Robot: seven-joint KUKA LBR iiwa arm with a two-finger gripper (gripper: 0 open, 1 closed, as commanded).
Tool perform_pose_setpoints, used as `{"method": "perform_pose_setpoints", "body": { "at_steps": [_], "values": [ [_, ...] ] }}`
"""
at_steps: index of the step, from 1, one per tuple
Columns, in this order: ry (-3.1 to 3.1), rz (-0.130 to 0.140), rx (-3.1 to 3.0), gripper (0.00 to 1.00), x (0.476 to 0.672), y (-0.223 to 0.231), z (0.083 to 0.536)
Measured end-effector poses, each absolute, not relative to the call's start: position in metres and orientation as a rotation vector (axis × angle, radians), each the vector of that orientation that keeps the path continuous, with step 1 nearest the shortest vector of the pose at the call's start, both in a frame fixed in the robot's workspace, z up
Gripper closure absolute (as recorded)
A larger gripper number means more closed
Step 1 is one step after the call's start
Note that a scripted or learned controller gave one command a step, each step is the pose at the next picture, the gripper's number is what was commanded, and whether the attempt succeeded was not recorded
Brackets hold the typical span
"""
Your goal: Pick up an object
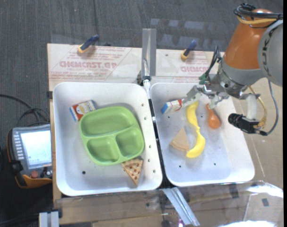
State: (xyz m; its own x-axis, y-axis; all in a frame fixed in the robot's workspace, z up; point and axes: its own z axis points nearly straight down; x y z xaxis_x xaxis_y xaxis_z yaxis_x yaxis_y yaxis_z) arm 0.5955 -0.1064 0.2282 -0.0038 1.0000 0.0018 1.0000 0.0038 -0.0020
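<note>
Camera view looks down on two white bins side by side on the counter. The arm [252, 41] reaches in from the right, and its gripper [203, 94] hangs over the far part of the right bin [238, 169]. Whether the gripper is spread or pressed together I cannot tell; the wrist and its cabling crowd that spot.

Nothing looks held yet, so the step in hand seems to be the approach. Candidates lie close below: a banana [195, 131] runs down the middle of the right bin, a small carton [171, 106] sits near that bin's far left corner, an orange carrot-like piece [213, 119] lies just beside the banana toward the right wall, and a tan wedge [180, 140] touches the banana on its left. The next move probably calls for settling on one item, lining up above it and descending; the banana's far end and the carton look nearest.

In the left bin [63, 174] a green tray [112, 135] fills the centre, with another carton [82, 109] at its far left and a waffle-like slice [133, 170] at its near edge.

The carrot piece's top is partly covered by the gripper hardware, and the carton labels are too small to read.
</note>
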Motion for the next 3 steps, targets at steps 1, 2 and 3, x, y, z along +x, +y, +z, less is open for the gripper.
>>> {"method": "perform_pose_setpoints", "body": {
  "at_steps": [1, 2, 3],
  "values": [
    [-2.166, 0.001, -2.276, 0.0, 0.618, -0.125, 0.094],
    [-2.165, -0.007, -2.272, 1.0, 0.619, -0.122, 0.103],
    [-2.313, 0.0, -2.126, 1.0, 0.638, -0.09, 0.248]
  ]
}}
